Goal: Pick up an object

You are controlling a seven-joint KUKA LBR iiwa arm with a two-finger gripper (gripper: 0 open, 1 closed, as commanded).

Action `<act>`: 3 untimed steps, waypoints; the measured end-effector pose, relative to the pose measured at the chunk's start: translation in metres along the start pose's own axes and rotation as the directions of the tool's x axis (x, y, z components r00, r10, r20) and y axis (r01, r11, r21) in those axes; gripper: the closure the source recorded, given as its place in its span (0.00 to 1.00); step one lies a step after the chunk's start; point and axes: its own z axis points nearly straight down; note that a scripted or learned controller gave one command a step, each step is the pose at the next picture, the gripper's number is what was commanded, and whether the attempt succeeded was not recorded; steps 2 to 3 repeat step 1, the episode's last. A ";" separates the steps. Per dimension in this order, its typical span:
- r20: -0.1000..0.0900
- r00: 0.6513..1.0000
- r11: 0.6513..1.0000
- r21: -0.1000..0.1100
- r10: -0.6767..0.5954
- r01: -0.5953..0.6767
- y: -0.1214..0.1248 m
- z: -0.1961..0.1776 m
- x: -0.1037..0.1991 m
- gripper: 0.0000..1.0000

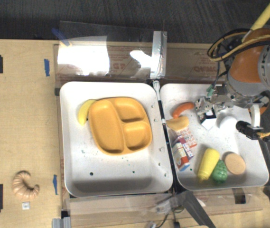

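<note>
You are looking down on a table [16, 127] with two white bins side by side.

The left bin [111, 167] has a big orange tray [120, 125] in it. The tray has three little parts. A yellow banana [83, 111] peeks out from under the tray's left side.

The right bin [248, 148] has lots of small things you could pick up. Near the top left of it is an orange-red thing [183, 109] shaped a bit like a sausage. Just below that is a pale yellow wedge [178, 123]. Below the wedge lies a small packet [183, 148] with red and blue marks on it. At the bottom of the bin is a yellow cob of corn [207, 163], and right beside it sit a small green thing [220, 173] and a round tan disc [235, 164].

The arm [248, 63] comes in from the right, with its orange band up high. The end effector [209, 109] is down in the top part of the right bin, just to the right of the orange-red thing. It is too small and mixed up with its own parts to see well, so you cannot tell if it is open or closed, or if it has hold of anything.

On the bare table at the far left sits a curled tan thing [24, 184] like a croissant.
</note>
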 end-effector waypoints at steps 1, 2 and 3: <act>-0.003 0.980 0.980 0.003 0.199 -0.199 -0.014 -0.112 0.109 1.00; -0.003 0.980 0.980 0.003 0.199 -0.199 -0.014 -0.112 0.109 1.00; -0.003 0.980 0.980 0.003 0.199 -0.199 -0.014 -0.112 0.109 1.00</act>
